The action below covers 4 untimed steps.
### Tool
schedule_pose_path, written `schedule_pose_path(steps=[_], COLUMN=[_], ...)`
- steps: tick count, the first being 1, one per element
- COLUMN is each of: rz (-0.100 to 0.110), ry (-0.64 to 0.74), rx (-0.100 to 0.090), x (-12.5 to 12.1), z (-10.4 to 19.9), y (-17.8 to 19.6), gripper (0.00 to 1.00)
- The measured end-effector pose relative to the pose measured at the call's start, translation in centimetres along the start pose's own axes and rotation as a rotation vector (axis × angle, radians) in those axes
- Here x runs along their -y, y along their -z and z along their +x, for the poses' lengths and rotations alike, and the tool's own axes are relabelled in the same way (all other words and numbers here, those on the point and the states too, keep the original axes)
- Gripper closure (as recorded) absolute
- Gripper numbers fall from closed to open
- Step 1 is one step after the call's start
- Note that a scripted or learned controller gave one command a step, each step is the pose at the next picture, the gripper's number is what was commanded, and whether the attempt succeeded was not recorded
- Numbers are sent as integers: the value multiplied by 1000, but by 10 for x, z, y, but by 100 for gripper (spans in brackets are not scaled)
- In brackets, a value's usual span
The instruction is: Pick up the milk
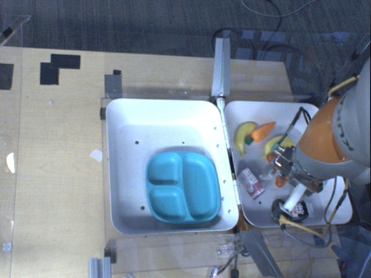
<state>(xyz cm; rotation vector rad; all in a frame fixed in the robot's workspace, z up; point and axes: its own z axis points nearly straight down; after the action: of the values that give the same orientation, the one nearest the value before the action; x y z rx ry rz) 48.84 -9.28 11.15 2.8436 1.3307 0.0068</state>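
The gripper (pixel 282 165) hangs low over the right bin (pixel 342 213), toward the middle of its floor, with the orange band and grey wrist above it at the bin's right wall. Whether it is spread or closed cannot be told, as the wrist body covers it. Nothing is seen held.

The milk (pixel 251 182), a small carton lying on its side, rests on the bin floor just beside the gripper, toward the wall shared with the left bin (pixel 116 155). It appears untouched; judged from this, the pick is not yet made, and the approach, closing and lift remain.

A banana (pixel 243 136) and a carrot (pixel 262 131) lie near the right bin's far edge. A blue divided tray (pixel 182 186) sits in the left bin.
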Motion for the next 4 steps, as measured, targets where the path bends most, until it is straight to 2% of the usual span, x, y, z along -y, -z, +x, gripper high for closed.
schedule_pose_path(steps=[1,2,3,4], rz=[-1,-1,2,2], ry=[3,2,-405,-484], rx=[-1,-1,2,1], x=[-1,-1,4,21], z=[1,1,87,243], y=[10,10,111,84], gripper=[100,0,0,0])
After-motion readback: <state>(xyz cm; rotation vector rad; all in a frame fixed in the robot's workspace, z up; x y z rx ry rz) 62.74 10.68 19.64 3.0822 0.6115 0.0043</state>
